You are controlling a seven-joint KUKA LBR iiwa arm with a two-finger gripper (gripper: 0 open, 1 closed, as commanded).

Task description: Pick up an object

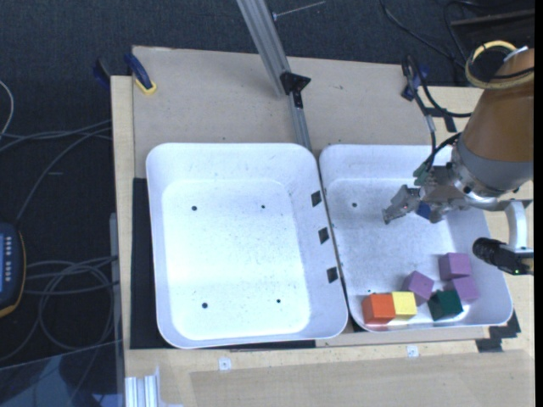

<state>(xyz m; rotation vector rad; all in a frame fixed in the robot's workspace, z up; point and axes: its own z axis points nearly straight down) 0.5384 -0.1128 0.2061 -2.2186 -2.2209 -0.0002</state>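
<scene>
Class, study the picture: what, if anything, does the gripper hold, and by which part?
Nothing shows between the fingers of the gripper, which hangs above bare floor of the right bin. The blocks lie apart, in that bin's near corner.

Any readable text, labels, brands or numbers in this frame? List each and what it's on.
None readable.
Blocks in the right bin: plain coloured faces, no lettering.
Gripper and arm: no legible marking.
Dark device at the left edge: small light marks, too small and blurred to read.

Small coloured blocks [422, 295] clustered in right bin [356, 176].
</scene>
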